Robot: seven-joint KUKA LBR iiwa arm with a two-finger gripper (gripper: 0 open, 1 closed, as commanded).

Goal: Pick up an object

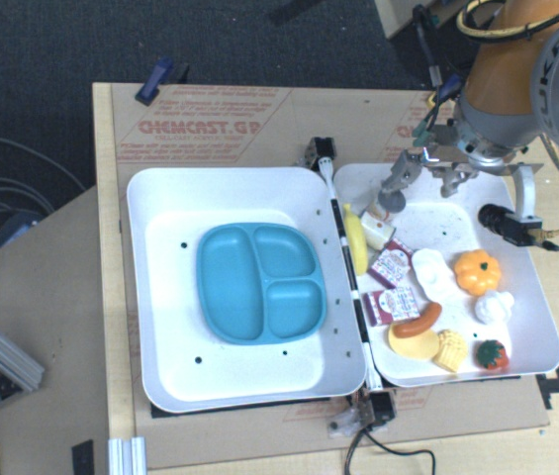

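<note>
My gripper (423,188) hangs over the far left part of the right bin (546,325), open, with nothing between its fingers. Its left finger (395,192) ends just above a small cream piece (377,232) and a yellow banana (355,241) along the bin's left wall. Further toward the front lie two maroon-and-white packets (390,264) (382,306), a white piece (427,270), an orange pumpkin (478,271), a sausage (423,318), a yellow wedge (412,343), a corn cob (448,350), a white garlic bulb (494,308) and a red-and-green fruit (492,355).
The left bin (160,354) holds a blue divided plate (259,282). A black part (507,225) on a cable sticks out over the right bin's far right side. The arm's orange band (516,52) rises at the upper right.
</note>
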